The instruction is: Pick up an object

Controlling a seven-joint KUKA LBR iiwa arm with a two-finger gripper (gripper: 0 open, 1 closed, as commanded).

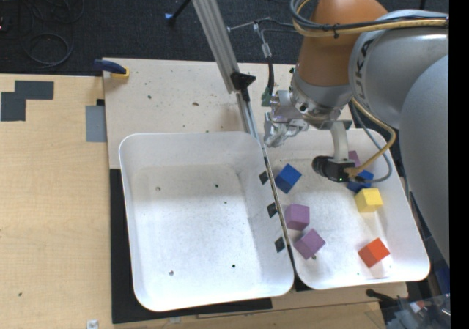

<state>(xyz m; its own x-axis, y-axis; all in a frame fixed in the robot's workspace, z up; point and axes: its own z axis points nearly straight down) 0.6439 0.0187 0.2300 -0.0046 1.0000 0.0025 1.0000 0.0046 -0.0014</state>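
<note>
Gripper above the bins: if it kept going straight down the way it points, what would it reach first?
Probably bare floor of the right bin near its far-left corner, beside the divider; the gripper sits up-left of the blue cube. Depth is uncertain.

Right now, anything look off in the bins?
Nothing stands out. The cubes, blue, two purple, yellow and orange, lie loose in the right bin, none spilled. The gripper hangs over its far-left corner.
</note>
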